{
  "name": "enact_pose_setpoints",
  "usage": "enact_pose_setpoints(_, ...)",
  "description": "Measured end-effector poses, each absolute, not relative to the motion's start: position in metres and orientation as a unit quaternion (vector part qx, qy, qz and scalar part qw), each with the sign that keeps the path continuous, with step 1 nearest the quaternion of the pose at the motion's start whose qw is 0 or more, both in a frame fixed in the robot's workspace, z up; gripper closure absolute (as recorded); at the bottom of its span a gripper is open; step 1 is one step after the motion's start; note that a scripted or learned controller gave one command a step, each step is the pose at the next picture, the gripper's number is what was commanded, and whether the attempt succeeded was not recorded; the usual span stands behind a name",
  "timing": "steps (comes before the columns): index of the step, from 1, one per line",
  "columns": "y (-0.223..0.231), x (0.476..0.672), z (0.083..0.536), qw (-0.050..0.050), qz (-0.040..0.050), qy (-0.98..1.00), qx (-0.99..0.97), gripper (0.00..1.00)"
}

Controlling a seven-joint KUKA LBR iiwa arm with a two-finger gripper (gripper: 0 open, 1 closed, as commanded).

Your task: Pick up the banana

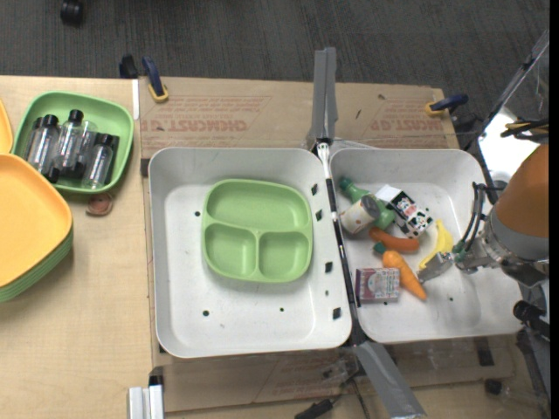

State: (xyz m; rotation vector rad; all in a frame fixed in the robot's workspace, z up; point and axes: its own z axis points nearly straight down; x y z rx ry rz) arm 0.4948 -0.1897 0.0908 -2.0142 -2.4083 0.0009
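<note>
**Claw down beside the banana in the right bin**

I see the arm (528, 208) reaching in from the right edge of the right bin (454, 321). The claw (439, 264) sits low over the bin's middle, its metal tips right at the lower end of the banana (441, 243). From this slanted view I cannot tell whether the claw is apart or together, or whether anything is caught in it.

The banana lies tilted, just right of the clutter in the bin's left half. Near it I make out two carrots: one (395, 240) lying flat, the other (403, 273) angled toward the near edge. A pink box (378, 285) rests against the left wall. Farther back are a green bottle (360, 195), a tan cup (356, 218) and a black-and-white carton (409, 214).

The left bin (175, 321) holds a green divided plate (258, 230). At the surface's left edge stand a green tray of bottles (74, 142) and stacked yellow plates (31, 234).
</note>
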Motion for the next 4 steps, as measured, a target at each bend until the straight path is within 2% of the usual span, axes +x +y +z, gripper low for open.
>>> enact_pose_setpoints(1,-0.190,0.495,0.100,0.001,0.0003,-0.766,-0.643,1.00)
enact_pose_setpoints(2,-0.190,0.495,0.100,0.001,0.0004,-0.766,-0.643,0.00)
enact_pose_setpoints(3,-0.161,0.535,0.098,0.000,0.0004,-0.771,-0.636,0.00)
enact_pose_setpoints(4,-0.162,0.535,0.107,-0.001,0.0004,-0.770,-0.638,1.00)
